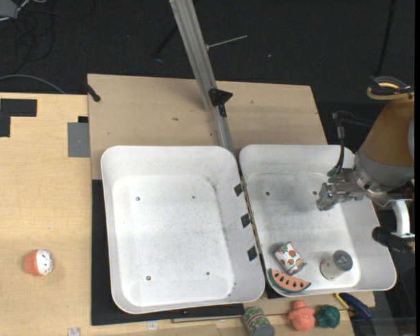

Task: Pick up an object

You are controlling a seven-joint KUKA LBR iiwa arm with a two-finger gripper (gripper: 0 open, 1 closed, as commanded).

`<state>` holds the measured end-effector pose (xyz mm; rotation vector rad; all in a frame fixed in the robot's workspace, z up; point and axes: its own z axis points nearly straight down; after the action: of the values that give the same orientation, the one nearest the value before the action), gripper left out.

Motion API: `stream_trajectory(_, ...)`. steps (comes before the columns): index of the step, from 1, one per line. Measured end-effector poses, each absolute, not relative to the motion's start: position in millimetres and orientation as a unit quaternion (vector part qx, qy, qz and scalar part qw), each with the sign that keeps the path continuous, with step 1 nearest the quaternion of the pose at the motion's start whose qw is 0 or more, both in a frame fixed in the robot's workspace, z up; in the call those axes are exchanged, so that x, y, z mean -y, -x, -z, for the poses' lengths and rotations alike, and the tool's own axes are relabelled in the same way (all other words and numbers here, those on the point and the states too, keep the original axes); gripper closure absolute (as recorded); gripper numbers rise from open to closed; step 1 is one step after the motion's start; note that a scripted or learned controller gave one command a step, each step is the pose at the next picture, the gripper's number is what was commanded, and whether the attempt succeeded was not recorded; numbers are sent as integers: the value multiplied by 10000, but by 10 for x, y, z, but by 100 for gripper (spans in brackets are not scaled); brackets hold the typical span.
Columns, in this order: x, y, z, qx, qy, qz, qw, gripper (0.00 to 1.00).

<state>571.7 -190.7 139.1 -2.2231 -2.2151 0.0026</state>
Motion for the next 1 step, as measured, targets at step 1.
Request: stream_trajectory(1, 1991, -5749, -1849, 7055, 7087, 5, -13, 100)
